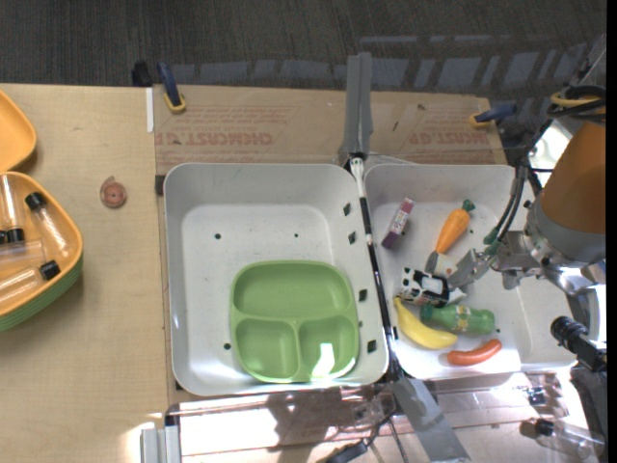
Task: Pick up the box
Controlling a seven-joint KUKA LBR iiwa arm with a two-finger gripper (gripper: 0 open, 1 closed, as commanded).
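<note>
My gripper (pixel 453 276) hangs low in the right bin (pixel 501 177), just beside the black-and-white box (pixel 420 282); I cannot tell how it is set. The box lies above the banana (pixel 424 326), below the carrot (pixel 452 228).

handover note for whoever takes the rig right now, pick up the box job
Gripper: low in the right bin, beside the black-and-white cow-patterned box; whether it grips is unclear.
Box: on the bin floor, just above the banana and green bottle.
Also in that bin: carrot, purple packet, red sausage.
Left bin: green divided plate.
Done: approach. Left: confirm grasp, lift.
</note>
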